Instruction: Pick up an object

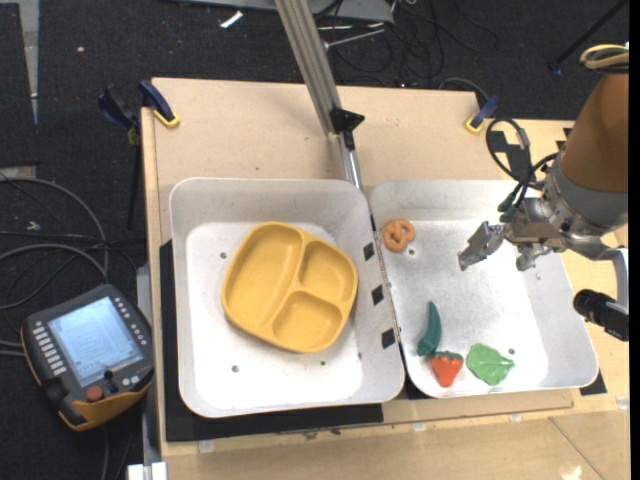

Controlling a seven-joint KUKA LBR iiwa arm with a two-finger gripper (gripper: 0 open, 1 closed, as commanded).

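In the right bin (560, 358) lie an orange pretzel-shaped piece (398, 234) near the far left corner, a dark green chili-like piece (430, 330), a red strawberry-like piece (447, 367) and a light green leafy piece (489, 363) near the front. My gripper (503, 249) hangs over the bin's upper right part, its two fingers spread apart with nothing between them. It stands to the right of the pretzel piece and well behind the front cluster.
The left bin (200, 268) holds a yellow divided plate (290, 286). A slanted metal pole (318, 68) rises from between the bins. A teach pendant (85, 353) lies on the floor at left. Cables trail by the arm at right.
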